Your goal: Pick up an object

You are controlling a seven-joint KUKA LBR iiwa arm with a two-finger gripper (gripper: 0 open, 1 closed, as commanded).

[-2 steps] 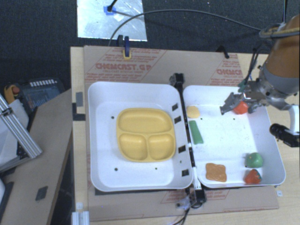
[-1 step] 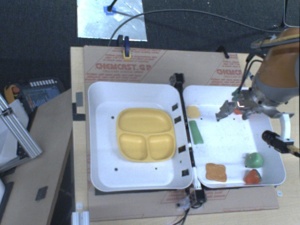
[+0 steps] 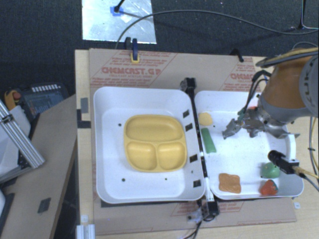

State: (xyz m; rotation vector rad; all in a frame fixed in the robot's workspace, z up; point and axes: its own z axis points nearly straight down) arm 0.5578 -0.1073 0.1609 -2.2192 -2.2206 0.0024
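Note:
My gripper (image 3: 231, 130) hangs over the middle of the right bin (image 3: 249, 96), pointing left, with the grey and orange arm behind it at the right. Nothing shows in its grasp. A green stick (image 3: 208, 140) lies just left of the gripper and a little nearer, along the bin's left wall. A small yellow round piece (image 3: 205, 118) sits above the stick. An orange-brown piece (image 3: 230, 182) rests near the front edge. At the front right corner lie a green round item (image 3: 270, 171) and a red strawberry-like item (image 3: 269, 187).
The left bin (image 3: 107, 133) holds a yellow divided plate (image 3: 154, 142) in its middle. A black divider strip (image 3: 194, 128) runs between the two bins. Bare white floor lies below the gripper in the right bin.

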